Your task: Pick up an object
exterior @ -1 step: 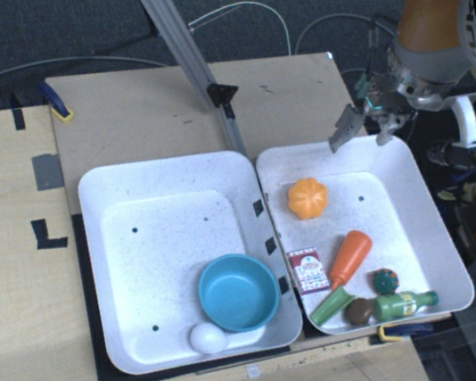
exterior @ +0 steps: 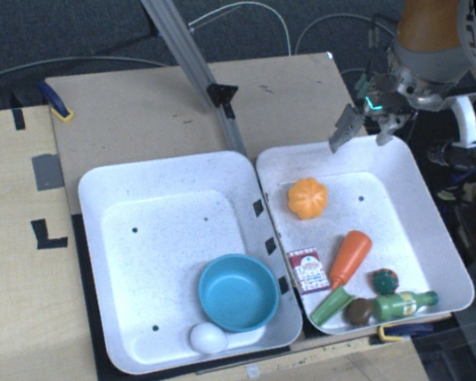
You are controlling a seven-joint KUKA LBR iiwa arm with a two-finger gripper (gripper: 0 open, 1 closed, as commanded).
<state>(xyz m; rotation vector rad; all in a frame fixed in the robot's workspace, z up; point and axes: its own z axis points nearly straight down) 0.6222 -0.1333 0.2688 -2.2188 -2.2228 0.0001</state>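
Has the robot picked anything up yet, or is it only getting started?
Only starting, by the look of it. Nothing looks picked: the gripper hangs over the right bin's far rim with nothing between its fingers. The orange, carrot and bottle lie in that bin. The whole pick is left.

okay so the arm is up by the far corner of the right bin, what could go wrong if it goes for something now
1. The carrot, green bottle, brown piece and small box crowd the near corner of the right bin; the fingers may knock neighbours or close on two things.
2. The bottle lies against the bin's near wall, leaving little room for a finger.
3. The orange is round and could roll away from the gripper.
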